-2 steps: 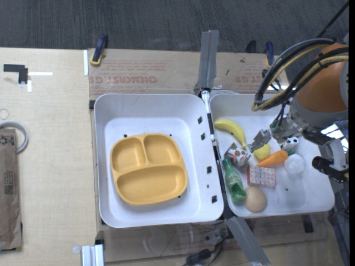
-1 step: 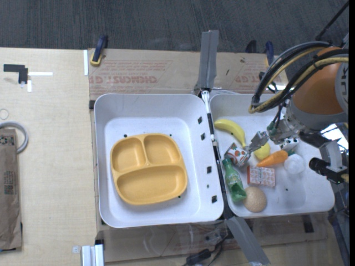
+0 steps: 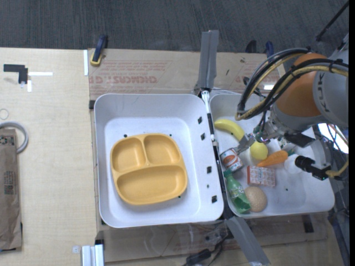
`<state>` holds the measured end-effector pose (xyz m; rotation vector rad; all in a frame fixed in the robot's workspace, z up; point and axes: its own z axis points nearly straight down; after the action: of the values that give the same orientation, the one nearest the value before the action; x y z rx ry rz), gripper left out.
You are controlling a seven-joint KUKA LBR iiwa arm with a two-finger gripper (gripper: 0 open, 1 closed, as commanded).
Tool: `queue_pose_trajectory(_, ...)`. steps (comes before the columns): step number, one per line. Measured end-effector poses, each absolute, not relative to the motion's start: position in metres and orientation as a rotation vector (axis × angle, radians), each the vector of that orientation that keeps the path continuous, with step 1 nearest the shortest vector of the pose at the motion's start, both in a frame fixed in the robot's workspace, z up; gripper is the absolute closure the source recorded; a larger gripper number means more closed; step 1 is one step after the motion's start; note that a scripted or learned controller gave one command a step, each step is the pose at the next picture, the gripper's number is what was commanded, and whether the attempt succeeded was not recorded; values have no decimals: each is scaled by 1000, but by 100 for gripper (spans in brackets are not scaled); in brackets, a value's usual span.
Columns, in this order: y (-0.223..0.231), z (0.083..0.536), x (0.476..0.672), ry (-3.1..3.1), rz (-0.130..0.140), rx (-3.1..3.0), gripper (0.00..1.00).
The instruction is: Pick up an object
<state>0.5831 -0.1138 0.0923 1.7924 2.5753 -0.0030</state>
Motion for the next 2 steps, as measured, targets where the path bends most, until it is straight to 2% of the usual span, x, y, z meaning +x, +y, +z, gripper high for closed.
queue_pose_trajectory(1,-103,92,611,2579,-1,1790,0)
queue_pose_trajectory(2,-105,102,612,2574,0,1793,100)
